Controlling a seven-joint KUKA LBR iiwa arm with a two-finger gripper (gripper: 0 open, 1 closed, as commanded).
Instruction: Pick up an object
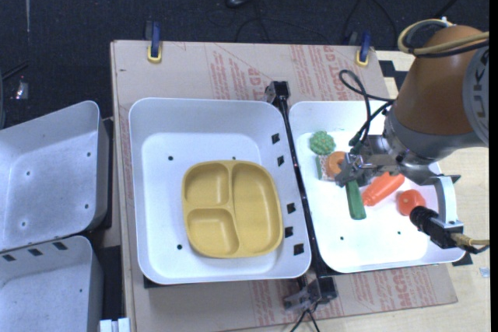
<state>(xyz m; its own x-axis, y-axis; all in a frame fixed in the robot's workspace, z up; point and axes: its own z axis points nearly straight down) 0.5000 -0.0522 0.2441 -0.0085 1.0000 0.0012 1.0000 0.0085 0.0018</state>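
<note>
A grey KUKA arm (440,101) with an orange band above its wrist reaches in from the right over the right-hand white bin (334,249), its jaws (352,169) low among a cluster of toy foods near the bin's middle. Whether the jaws are released or clenched cannot be told from this slanted overhead angle, and nothing is plainly seen between them. Just beside the jaws lie a small orange round piece (335,162), a green stick-shaped piece (355,200) and an orange carrot-like piece (383,187), the last two touching or nearly so. A bumpy green piece (321,142) sits a little further back towards the bin's far side, and a red-orange piece (408,201) lies near the carrot on the right. The left-hand white bin (156,144) carries a yellow divided plate (232,208) with three compartments. Both bins sit side by side on a cardboard-covered surface (210,62), which is held by yellow clamps (155,52) at its far edge
</note>
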